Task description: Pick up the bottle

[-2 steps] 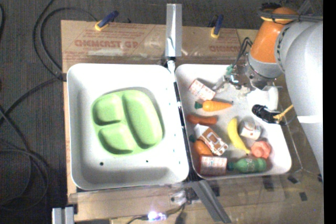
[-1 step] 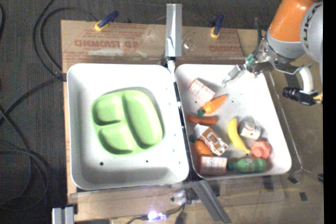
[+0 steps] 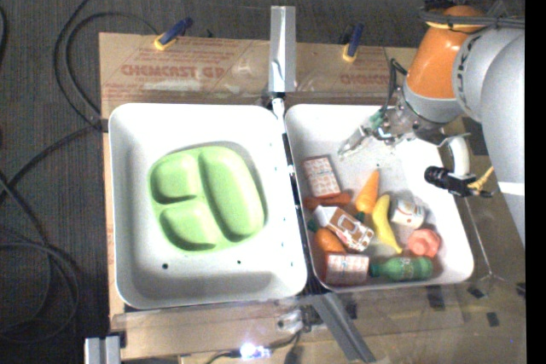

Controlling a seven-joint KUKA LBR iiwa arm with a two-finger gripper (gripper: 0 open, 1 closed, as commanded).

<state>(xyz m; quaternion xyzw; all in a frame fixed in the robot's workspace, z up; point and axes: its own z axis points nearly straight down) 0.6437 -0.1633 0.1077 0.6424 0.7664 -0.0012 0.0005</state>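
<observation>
Hovering over right bin's [image 3: 465,256] bare upper floor, hand [image 3: 357,141] slightly parted, gripping nothing; green bottle [image 3: 401,269] lying well apart at lower edge.

My one camera: fixed overhead, tilted down, both bins [image 3: 119,183] framed; arm [image 3: 478,72] enters from right.

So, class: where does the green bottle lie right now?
The green bottle lies on its side in the right bin, at its near edge, between the small box and the pink toy.
</observation>
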